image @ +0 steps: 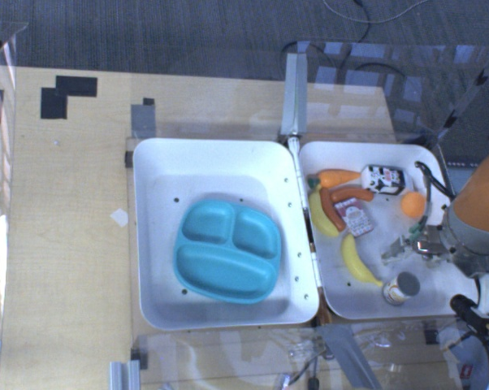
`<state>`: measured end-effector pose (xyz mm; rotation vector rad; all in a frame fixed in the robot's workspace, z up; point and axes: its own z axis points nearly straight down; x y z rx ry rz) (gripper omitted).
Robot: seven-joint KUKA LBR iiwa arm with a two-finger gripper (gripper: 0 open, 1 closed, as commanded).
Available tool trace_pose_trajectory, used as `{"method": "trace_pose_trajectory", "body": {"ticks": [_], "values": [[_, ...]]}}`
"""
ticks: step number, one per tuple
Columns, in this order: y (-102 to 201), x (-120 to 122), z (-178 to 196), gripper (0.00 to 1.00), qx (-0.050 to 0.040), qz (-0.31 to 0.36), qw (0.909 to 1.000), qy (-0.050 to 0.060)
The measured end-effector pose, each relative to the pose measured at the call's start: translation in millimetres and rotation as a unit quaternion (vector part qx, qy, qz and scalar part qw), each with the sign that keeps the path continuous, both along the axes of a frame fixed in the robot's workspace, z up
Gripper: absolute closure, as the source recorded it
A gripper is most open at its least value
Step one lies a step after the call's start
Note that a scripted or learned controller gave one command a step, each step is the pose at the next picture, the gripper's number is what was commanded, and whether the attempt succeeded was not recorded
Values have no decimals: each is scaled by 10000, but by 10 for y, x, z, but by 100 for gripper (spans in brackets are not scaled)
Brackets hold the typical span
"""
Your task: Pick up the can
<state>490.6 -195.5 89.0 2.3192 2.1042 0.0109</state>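
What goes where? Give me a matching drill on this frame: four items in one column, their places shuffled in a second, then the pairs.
Items:
1. blue divided plate
2. can
3. carrot
4. orange ball

Places:
A. far left corner of the right bin, next to the divider
B. right bin, near edge, by one end of a banana
C. middle of the left bin
D. right side of the right bin, beside the black-and-white carton

Pairs: 1-C, 2-B, 3-A, 4-D
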Motion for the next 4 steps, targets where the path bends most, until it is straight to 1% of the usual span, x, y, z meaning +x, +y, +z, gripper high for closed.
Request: {"method": "trace_pose_trajectory", "body": {"ticks": [1,2,3,4], "values": [[8,31,120,100,-2,17,10000,-36],[8,30,120,0,-2,19,10000,-35],[-28,1,0,0,7,-34,10000,4],[-22,31,119,100,4,-25,10000,-32]]}}
